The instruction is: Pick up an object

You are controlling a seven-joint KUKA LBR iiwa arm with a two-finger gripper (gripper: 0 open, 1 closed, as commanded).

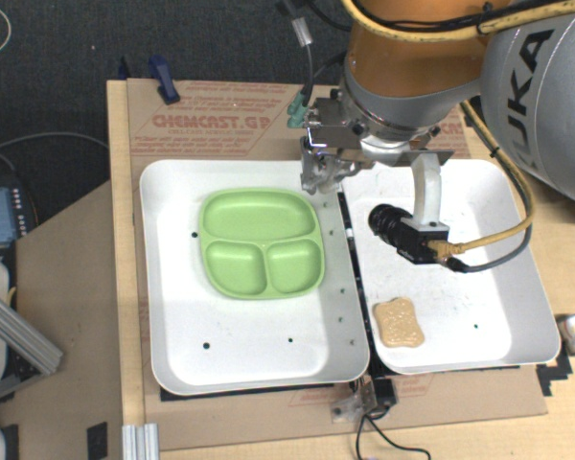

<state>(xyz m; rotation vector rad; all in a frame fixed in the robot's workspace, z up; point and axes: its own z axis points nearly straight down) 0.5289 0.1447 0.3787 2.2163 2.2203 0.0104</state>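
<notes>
A light green divided plate (262, 242) with three compartments lies flat in the left bin (172, 286), toward its upper right. In the right bin (498, 295), a small tan, biscuit-like piece (399, 322) rests near the front left corner. My gripper (324, 172) hangs under the grey wrist and orange band, over the ridge between the two bins at their far end. It is just above the plate's upper right corner. Nothing can be seen held in it, and the wrist hides its tip.
A black cylindrical part (402, 233) with a yellow cable hangs off the wrist over the right bin. Both bins sit on a brown cardboard sheet (211, 113). The large arm body covers the upper right.
</notes>
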